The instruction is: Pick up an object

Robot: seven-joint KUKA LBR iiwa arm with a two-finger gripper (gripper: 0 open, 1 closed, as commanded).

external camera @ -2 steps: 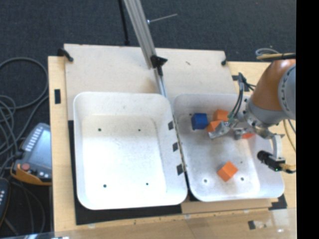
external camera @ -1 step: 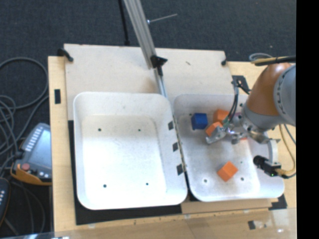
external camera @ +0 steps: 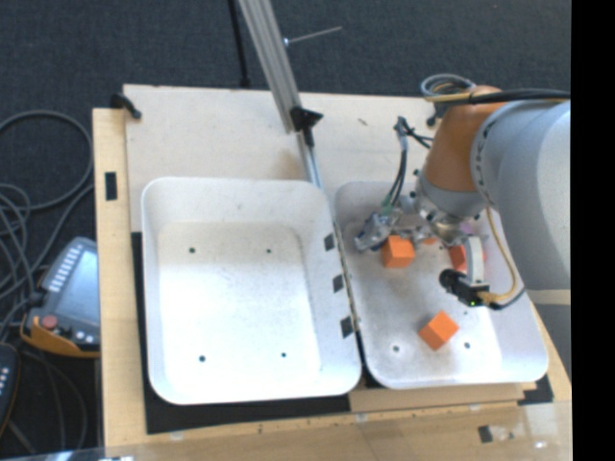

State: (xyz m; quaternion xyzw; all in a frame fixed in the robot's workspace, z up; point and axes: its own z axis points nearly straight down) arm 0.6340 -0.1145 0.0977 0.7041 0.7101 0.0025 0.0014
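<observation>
Nearest us, we see an orange cube (external camera: 439,330) lying loose in the right bin (external camera: 519,353). Farther back in that bin, a second orange block (external camera: 398,252) sits at the gripper (external camera: 394,236); we cannot tell how its jaws stand. The left bin (external camera: 240,195) lies alongside on the counter (external camera: 192,113).

matt white plastic bins (external camera: 240,200), pale wood bench (external camera: 192,123)

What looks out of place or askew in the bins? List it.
Nothing looks spilled or damaged. Two orange blocks lie in the right bin: one right under the gripper, the other lying loose nearer the front, turned at an angle to the bin's sides. The left bin sits square.
</observation>
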